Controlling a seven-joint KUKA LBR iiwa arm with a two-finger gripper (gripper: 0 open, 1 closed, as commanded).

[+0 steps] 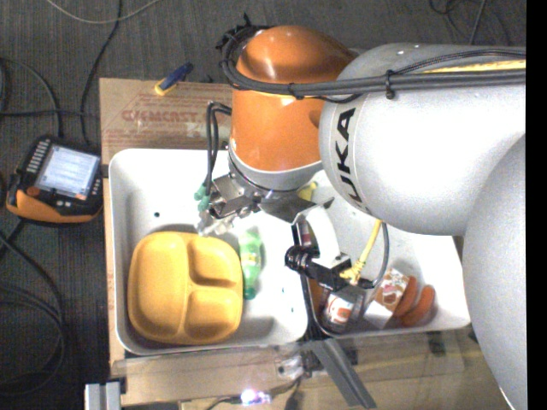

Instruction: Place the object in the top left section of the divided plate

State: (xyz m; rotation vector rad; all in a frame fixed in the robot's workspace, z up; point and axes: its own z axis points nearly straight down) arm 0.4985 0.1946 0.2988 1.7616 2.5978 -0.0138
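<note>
A teach pendant [55,178] with a lit screen lies on the dark floor at the far left, off the bench. A cardboard sheet [154,118] with red lettering lies under the bins, and a small blue-and-yellow item [173,77] rests near its top edge.

The left bin [154,186] holds the yellow divided plate [184,284], which sits in the bin's lower-left area. Raised ridges divide the plate into sections, and all of them are bare.

The gripper [214,219] hangs at the plate's upper right rim, below the orange band of the arm [282,101]. The arm's grey body covers much of the view's right side. Gripper state: cannot be told from this view, neither how far it is open nor whether it grips anything.

The green object [250,263] — translucent and elongated — lies on the floor of the left bin. It is outside the plate, against the plate's right rim and just below and right of the gripper.

The right bin [427,259] is partly covered by the arm. Along its lower edge it holds a brown-and-red container [340,310], a white-and-red item [391,289] and an orange-red item [417,301] — all close together.
</note>
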